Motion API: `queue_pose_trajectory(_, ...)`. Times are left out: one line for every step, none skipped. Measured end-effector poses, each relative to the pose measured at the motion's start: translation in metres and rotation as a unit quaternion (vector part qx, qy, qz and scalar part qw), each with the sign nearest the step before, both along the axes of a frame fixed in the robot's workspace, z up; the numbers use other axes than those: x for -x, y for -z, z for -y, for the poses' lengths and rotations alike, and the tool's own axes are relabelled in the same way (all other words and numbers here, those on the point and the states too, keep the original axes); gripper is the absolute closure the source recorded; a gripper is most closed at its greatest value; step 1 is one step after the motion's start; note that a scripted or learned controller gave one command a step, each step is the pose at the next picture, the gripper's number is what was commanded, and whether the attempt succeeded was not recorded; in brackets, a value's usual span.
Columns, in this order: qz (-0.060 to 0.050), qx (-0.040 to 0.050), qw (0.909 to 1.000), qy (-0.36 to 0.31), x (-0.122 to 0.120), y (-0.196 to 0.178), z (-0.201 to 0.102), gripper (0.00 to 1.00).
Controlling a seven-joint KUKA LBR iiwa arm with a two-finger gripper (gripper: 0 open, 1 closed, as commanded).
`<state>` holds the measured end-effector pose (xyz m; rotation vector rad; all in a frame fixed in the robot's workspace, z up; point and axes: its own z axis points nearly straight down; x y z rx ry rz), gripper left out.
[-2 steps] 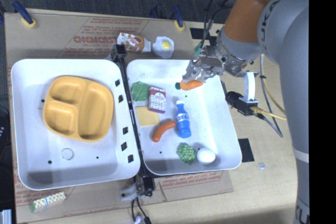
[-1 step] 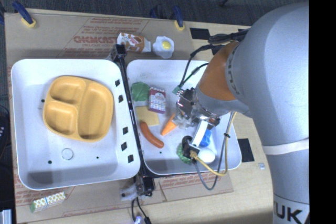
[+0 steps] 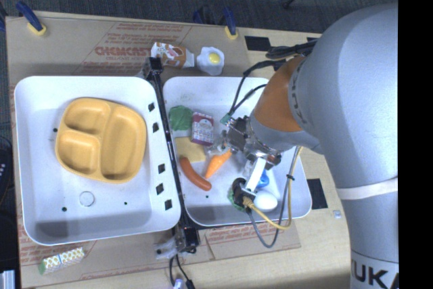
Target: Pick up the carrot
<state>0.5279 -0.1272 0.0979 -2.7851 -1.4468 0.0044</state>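
Carrot lies just left of the gripper, long axis slanting toward it; jaw state cannot be determined.

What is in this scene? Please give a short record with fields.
left bin: holds a yellow tray
right bin: holds the carrot, a sausage, a green item, a purple packet, a white egg
carrot: lying just right of the sausage
gripper: above the right bin, close to the carrot's upper end
grasp: carrot not seen between the fingers
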Motion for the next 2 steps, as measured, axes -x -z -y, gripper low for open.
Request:
queue_pose_trajectory(-0.001, -0.0002, 0.9823, 0.187, 0.0095, 0.0066, -0.0184, 0.0)
queue_pose_trajectory(-0.004, -0.002, 0.9828, 0.184, 0.0095, -0.003, -0.0191, 1.0)
